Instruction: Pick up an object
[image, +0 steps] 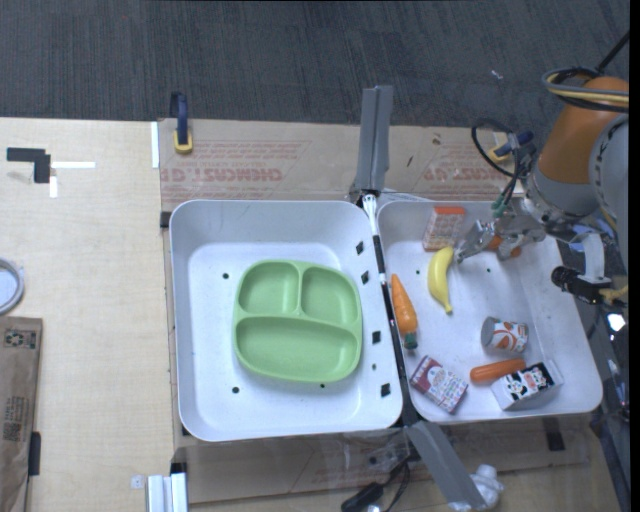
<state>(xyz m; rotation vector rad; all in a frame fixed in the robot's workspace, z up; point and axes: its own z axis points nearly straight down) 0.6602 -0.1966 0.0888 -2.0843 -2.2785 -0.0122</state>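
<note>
the gripper (478, 243) hangs low over the right bin (560, 330), just beside the banana (440, 279), in the approach step. i cannot tell its state. next it must drop and centre on the banana.

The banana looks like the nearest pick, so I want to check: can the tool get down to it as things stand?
Probably yes. The tool hovers just beside the banana, which lies apart from the carrot and the snack packet, with bare bin floor around it.
</note>
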